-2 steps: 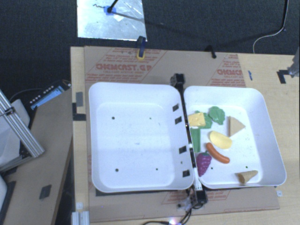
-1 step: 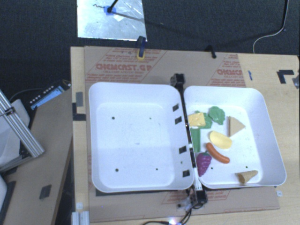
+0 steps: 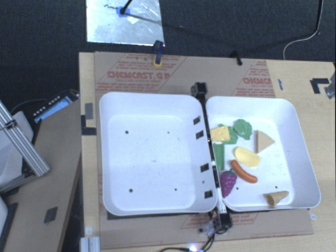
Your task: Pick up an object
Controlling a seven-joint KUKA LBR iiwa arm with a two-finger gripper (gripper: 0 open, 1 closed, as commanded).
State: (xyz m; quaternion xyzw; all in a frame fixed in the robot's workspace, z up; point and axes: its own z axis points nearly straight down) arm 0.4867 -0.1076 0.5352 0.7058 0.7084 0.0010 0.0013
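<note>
Where the right bin (image 3: 294,140) met the left bin (image 3: 152,193), toy foods were clustered: a yellow block (image 3: 220,134), broccoli (image 3: 242,128), a sausage (image 3: 244,172) and grapes (image 3: 228,181). A grey arm end (image 3: 330,87) was seen well apart at the right edge; its grasp could not be told.

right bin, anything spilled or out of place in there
Nothing spilled or damaged. The toy foods all lie inside the right bin, bunched toward its left wall: cheese, broccoli, sausage, grapes. A cone lies apart near the front rim.
</note>
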